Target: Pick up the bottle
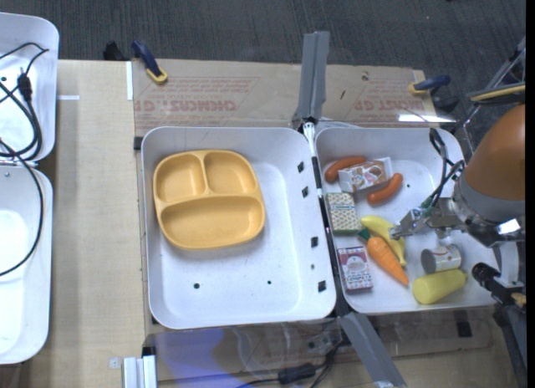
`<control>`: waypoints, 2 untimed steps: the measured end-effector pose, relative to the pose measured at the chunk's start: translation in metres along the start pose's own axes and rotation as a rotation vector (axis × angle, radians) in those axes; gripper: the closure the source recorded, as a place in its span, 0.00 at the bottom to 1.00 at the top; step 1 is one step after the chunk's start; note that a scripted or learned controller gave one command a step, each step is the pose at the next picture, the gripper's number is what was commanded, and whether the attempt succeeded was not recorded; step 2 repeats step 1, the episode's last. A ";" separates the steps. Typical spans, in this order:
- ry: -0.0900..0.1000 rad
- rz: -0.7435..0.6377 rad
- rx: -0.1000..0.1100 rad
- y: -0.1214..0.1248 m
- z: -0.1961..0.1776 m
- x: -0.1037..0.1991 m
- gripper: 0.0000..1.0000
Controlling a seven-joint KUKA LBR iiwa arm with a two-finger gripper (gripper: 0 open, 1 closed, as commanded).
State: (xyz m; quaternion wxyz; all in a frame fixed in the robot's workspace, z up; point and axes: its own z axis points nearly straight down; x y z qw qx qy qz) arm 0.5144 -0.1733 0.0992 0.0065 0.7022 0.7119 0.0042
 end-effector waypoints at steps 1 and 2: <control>0.005 -0.344 0.014 0.014 -0.131 0.015 0.00; 0.005 -0.344 0.014 0.014 -0.131 0.015 0.00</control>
